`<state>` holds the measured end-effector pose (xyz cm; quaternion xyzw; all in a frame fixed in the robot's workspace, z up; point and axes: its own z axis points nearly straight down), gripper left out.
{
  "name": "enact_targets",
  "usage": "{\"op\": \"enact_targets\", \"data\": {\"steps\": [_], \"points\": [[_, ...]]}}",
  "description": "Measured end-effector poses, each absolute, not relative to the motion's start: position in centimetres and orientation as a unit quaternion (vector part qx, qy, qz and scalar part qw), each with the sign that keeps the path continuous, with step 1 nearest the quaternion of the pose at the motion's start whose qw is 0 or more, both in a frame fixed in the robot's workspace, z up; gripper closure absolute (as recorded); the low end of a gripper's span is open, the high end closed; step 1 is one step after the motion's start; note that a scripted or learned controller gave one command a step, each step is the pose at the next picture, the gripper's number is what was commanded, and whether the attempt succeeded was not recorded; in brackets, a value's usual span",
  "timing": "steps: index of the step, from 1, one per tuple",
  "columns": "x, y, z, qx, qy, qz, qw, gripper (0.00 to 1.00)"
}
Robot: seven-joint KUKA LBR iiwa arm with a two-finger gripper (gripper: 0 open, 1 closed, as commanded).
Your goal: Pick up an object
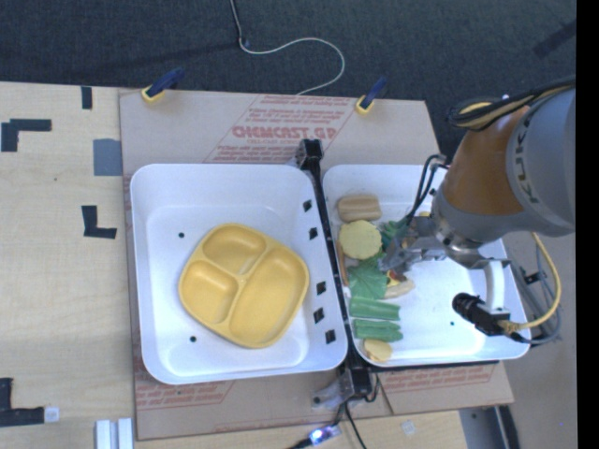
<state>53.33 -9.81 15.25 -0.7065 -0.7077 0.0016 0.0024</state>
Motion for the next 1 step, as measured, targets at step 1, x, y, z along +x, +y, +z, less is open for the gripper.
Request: {"op": "enact_targets", "data": {"steps": [1], "points": [[53.27,-9.62,19.02,-0.706,-0.708,0.0017,0.002,1.00]]}}
